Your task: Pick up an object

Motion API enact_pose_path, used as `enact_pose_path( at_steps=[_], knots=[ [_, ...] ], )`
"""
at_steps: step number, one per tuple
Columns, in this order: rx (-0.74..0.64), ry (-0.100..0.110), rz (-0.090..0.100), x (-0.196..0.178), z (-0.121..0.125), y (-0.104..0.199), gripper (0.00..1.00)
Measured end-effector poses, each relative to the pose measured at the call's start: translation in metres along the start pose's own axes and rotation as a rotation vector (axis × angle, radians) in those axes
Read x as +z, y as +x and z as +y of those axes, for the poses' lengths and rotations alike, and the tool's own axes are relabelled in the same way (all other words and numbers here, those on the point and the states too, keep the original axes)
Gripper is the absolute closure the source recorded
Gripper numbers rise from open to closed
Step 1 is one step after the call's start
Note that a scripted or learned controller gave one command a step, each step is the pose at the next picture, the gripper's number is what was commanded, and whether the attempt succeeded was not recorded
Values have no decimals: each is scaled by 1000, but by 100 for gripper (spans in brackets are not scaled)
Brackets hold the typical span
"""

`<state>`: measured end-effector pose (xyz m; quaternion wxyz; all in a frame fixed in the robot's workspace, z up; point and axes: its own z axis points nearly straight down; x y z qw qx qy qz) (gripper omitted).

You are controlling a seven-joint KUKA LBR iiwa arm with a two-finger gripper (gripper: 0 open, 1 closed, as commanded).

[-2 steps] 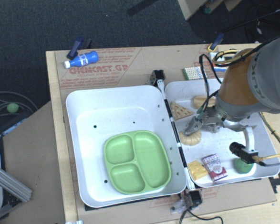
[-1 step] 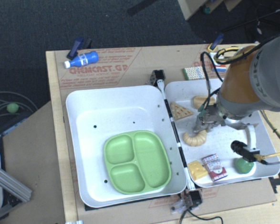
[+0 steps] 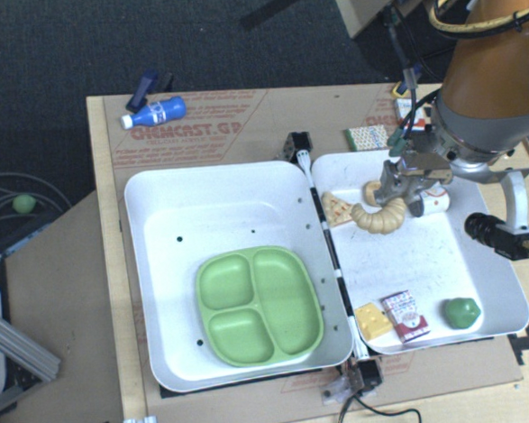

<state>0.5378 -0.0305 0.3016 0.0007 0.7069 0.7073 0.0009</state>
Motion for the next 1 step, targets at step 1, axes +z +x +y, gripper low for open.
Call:
enact_pose_path(
  at_steps=[1],
  knots=[
    [-1, 5, 1, 64, 11, 42, 100]
  ],
)
